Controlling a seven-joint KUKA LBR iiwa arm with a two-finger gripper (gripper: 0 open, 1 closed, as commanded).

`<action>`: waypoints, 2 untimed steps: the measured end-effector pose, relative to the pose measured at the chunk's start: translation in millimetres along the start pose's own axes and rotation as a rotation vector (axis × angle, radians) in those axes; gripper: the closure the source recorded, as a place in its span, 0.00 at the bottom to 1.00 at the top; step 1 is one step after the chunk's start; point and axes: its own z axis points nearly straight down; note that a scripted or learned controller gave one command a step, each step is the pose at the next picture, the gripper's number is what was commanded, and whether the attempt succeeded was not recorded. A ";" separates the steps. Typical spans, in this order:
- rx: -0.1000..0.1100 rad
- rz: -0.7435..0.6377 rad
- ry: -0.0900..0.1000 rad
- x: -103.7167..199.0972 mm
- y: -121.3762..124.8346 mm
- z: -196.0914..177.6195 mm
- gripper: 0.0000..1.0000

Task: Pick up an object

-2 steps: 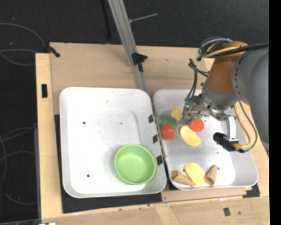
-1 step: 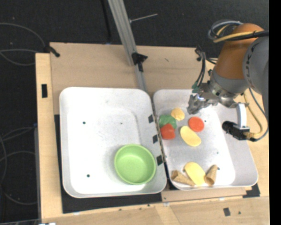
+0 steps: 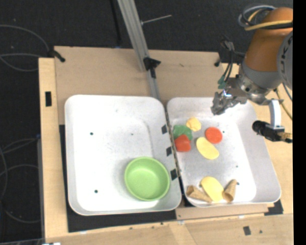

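Single fixed overhead camera, slanted down on both white bins (image 3: 92, 116); bench-wide framing

I see two white bins: the left bin (image 3: 102, 131) holds a lime-green bowl (image 3: 147, 178). In the right bin (image 3: 255, 162) I note a green piece (image 3: 182, 131), a red-orange piece (image 3: 183, 144), a red round piece (image 3: 213, 134), three yellow pieces (image 3: 194, 124) (image 3: 207, 148) (image 3: 212, 187), and two tan cones (image 3: 197, 192) (image 3: 230, 190). The bench (image 3: 92, 75) is tan; the arm (image 3: 268, 45) is grey, banded orange.
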 end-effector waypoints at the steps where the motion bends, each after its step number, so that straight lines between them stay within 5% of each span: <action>1: 0.002 -0.001 0.000 -0.8 1.6 -38.3 1.00; 2: 0.008 -0.003 0.000 55.6 13.0 -24.2 1.00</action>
